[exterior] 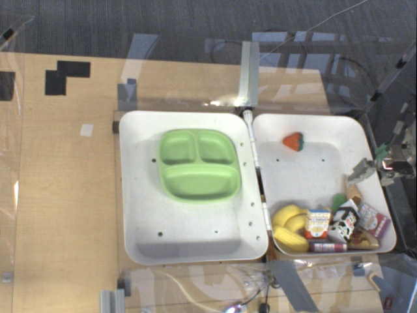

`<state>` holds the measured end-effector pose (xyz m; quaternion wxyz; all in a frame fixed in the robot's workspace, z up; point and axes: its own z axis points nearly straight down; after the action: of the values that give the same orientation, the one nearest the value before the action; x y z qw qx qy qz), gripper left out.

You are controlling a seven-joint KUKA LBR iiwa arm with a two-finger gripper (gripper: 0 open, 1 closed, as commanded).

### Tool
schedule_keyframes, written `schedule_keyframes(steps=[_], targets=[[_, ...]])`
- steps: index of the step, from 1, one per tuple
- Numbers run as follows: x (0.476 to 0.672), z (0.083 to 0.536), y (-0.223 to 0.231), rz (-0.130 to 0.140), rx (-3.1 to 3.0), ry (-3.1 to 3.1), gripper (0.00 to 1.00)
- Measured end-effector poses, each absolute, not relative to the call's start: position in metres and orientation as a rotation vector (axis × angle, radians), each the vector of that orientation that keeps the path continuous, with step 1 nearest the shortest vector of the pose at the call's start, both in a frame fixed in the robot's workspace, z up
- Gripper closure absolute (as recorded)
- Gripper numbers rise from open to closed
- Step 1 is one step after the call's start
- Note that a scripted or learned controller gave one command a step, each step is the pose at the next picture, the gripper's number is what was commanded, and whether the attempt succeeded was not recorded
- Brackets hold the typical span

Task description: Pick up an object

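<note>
The claw [366, 169] sits at the right bin's [326, 126] right rim — too small and side-on to tell whether it is wide or narrow; nothing shows in it. Just below it, toys crowd the near corner: bananas [290, 227], a carton [318, 224], a cow-print toy [342, 225]. A strawberry [294, 141] lies alone — probably the easier grab. A green tray [199, 164] fills the left bin [140, 194].

The two white bins [137, 240] are looking like smooth, matt plastic. The green divided plate [199, 164] is showing a soft plastic sheen. The table [58, 194] is appearing as pale wood-grain, the bananas [290, 230] as glossy yellow plastic.
</note>
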<state>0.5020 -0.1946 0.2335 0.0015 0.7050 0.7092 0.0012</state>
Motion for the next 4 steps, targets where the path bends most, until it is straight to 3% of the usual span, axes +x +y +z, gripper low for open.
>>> schedule_keyframes(steps=[2,3,4], targets=[[0.660,0.089,-0.118,0.010,2.135,2.294,0.00],[0.672,0.088,-0.128,0.009,2.136,2.293,0.00],[0.652,0.120,-0.118,0.008,2.231,2.204,0.00]])
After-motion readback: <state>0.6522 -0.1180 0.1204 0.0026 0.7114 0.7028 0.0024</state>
